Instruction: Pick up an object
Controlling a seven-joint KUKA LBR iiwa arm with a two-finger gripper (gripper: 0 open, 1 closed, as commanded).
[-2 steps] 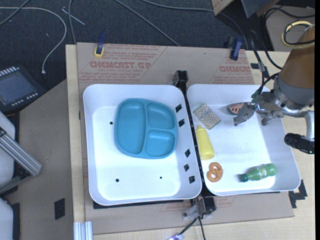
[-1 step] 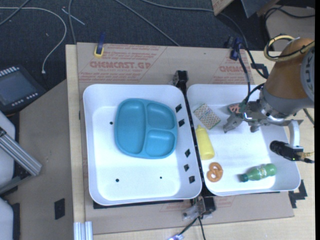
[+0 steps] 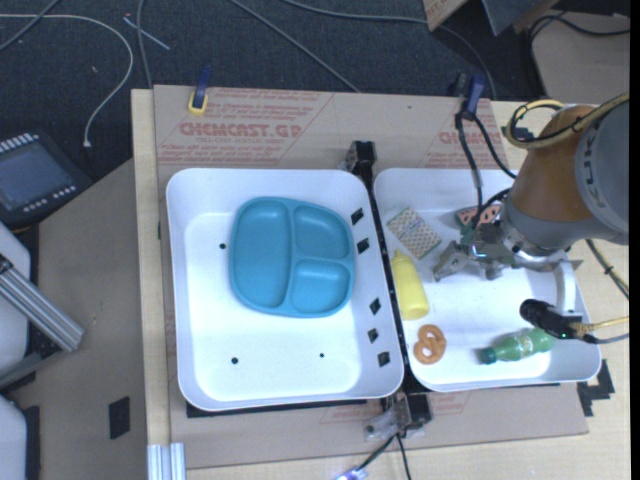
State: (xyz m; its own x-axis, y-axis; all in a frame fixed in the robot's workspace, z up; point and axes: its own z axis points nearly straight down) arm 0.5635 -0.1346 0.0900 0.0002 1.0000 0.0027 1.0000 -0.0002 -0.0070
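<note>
The hand (image 3: 462, 258) hangs low in the right bin (image 3: 500, 368), its fingers spread apart and gripping nothing. A patterned packet (image 3: 414, 231) and a yellow block (image 3: 408, 284) lie just left of it (the pretzel (image 3: 430, 343) and green bottle (image 3: 515, 347) sit nearer the front). A blue divided plate (image 3: 293, 256) rests in the left bin (image 3: 200, 298).

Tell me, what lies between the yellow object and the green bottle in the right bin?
In the camera view, a small orange pretzel-shaped piece lies between the yellow object and the green bottle, on the right bin floor.
</note>
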